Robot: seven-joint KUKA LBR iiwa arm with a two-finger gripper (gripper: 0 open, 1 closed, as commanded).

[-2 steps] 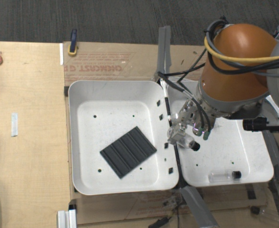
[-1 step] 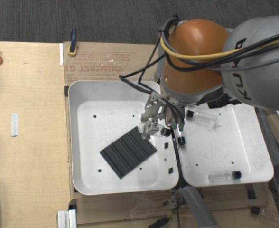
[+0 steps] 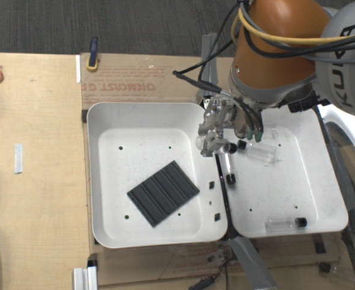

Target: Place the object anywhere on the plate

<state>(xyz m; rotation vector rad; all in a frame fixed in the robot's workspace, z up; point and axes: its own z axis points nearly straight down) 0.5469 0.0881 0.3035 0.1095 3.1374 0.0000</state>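
Lying close to the front wall of the right bin [image 3: 322,180] is a clear tube with a black cap [image 3: 285,224], on its side and well apart from everything else. In the left bin [image 3: 105,180], a little farther back, the dark ribbed plate [image 3: 163,193] sits flat on the floor, turned at an angle to the walls, with nothing on it. Above the shared rim between the two bins hangs the gripper [image 3: 221,153], beyond the plate's right corner and not touching it. Cables and metal parts hide its working end, so I cannot tell whether it is open or closed, and nothing can be seen held in it. Just to its right, on the floor of the right bin, rests a small clear plastic piece [image 3: 264,154], near the gripper but apart from it. Behind both bins lies a sheet of brown cardboard [image 3: 141,80], with a blue clamp [image 3: 93,52] at its far left corner.
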